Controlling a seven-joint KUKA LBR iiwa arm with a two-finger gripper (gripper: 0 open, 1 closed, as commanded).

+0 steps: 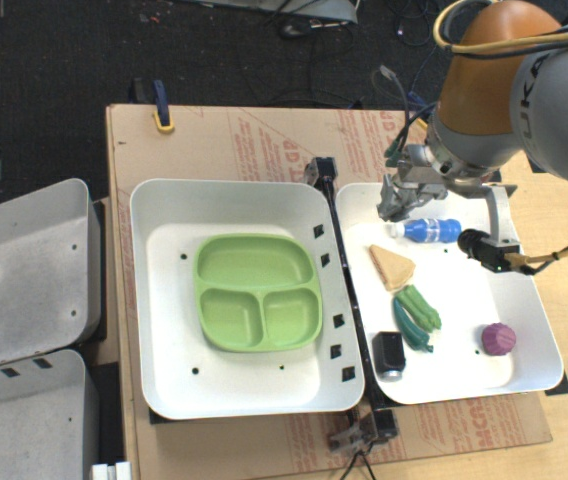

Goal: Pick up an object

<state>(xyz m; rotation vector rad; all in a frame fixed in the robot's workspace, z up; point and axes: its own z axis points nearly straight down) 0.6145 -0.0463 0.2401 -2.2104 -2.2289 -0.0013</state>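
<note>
Right bin (539,368): blue bottle (430,231) lies crosswise, cap leftward.

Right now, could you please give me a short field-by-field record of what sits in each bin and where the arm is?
left bin: green divided plate
right bin: blue bottle, tan wedge, green pods, purple ball, black block
gripper: over right bin's far end, beside blue bottle
held: nothing seen

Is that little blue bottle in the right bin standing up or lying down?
Lying down. The blue bottle rests on its side on the right bin's floor, its pale cap end pointing left, just below the claw.
</note>
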